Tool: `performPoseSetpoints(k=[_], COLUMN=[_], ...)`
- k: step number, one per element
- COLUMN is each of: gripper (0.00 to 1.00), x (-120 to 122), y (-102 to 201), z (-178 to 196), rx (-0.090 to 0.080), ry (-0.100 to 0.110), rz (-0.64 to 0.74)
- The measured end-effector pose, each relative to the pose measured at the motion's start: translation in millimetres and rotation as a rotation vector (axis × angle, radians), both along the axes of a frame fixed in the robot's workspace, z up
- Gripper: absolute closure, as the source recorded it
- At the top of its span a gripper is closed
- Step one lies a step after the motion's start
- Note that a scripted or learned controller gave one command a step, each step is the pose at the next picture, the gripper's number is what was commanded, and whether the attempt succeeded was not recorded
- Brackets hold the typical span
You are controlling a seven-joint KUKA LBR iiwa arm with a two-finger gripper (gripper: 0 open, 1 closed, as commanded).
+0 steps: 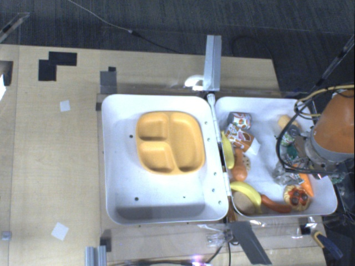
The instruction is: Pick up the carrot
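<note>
My gripper is low in the right part of the right bin, below the arm's orange band and a bundle of cables. A short orange piece that I take for the carrot pokes out right beside the gripper's lower right side. It touches or lies very near the gripper. The wrist hides part of it, and I cannot make out whether it is gripped.
The right bin also holds a banana, a long reddish piece, a round pizza-like toy, printed snack packets and an orange-brown lump. A yellow divided plate sits in the left bin.
</note>
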State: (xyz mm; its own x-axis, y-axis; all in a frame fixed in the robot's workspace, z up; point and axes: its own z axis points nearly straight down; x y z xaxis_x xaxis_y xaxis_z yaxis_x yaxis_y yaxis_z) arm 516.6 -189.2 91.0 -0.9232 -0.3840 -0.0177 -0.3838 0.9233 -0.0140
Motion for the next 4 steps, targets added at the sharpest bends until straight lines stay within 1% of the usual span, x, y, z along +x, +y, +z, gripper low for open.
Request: performPoseSetpoints(k=[1, 2, 3, 4], gripper=[0.00, 0.00, 0.00, 0.00], x=[-0.3, -6.1, 88.1, 38.3], y=[1.3, 44.5, 8.1, -16.6], z=[-1.0, -1.0, 87.9, -1.9], rx=[0.002, 0.004, 0.005, 0.006], ry=[0.002, 0.005, 0.002, 0.006], rz=[0.001, -0.028, -0.137, -0.113])
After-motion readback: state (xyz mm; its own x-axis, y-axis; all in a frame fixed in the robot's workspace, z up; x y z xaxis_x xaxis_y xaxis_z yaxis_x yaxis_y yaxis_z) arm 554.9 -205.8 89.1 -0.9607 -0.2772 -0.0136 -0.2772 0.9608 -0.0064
